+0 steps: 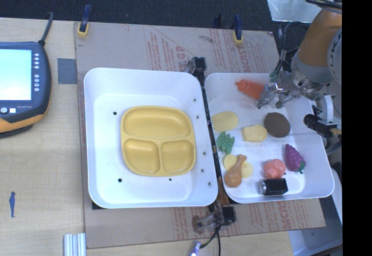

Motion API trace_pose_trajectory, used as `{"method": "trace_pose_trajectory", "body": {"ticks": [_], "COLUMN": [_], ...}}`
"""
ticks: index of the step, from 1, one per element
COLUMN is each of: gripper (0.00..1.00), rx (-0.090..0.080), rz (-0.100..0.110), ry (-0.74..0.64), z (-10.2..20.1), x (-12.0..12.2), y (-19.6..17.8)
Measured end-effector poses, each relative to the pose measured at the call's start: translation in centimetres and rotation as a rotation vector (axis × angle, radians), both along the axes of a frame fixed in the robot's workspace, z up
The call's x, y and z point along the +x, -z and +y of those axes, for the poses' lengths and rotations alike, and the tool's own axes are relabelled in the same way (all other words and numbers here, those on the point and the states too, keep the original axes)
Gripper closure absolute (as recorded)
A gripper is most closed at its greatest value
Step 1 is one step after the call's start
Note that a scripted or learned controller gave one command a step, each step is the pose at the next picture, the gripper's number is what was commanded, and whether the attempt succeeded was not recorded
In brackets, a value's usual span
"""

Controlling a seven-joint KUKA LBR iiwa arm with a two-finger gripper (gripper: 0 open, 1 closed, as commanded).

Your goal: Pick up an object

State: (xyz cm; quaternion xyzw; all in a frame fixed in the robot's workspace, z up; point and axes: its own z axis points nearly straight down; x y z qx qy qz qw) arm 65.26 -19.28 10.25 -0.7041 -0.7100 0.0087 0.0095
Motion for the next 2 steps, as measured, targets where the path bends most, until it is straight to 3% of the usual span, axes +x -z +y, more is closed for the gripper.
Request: {"method": "trace_pose_trajectory", "body": {"ticks": [1, 2], "gripper": [0.0, 0.0], "rx": [-0.002, -0.003], "rz": [-0.023, -0.018], "ry": [0.003, 0.002], "z": [1.1, 3.3], "x": [-5.8, -0.7], "y": [0.6, 0.9]}}
